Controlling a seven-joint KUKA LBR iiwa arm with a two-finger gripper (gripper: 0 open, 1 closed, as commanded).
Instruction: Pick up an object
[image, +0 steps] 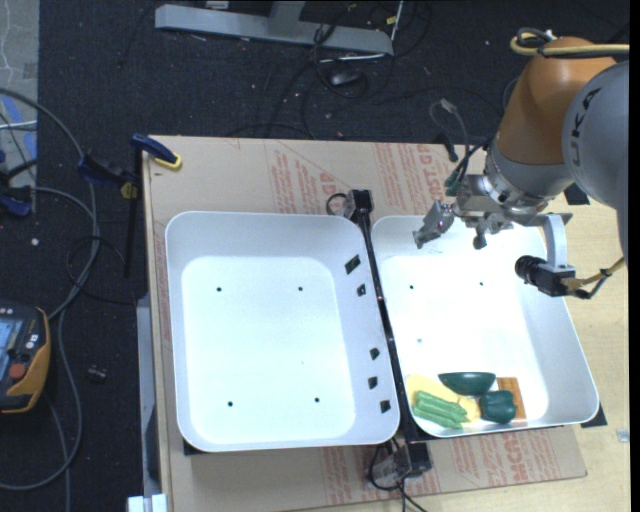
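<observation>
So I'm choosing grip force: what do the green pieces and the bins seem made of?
The ridged green piece and dark green bowl-like piece look like smooth moulded plastic or rubber; the view leaves it open. The right bin and left bin look like glossy white plastic.

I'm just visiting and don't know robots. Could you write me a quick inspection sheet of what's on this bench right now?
Surface: wooden bench bearing left bin and right bin.
Job's things: green bowl, light green piece, teal piece, yellow piece, orange piece, bunched in the right bin's near corner.
Clutter: nothing seen.
Grippers: gripper above the right bin's far end, holding nothing.
Cables: loose cables on the floor.
Surroundings: dark floor, yellow-handled clamp.
</observation>
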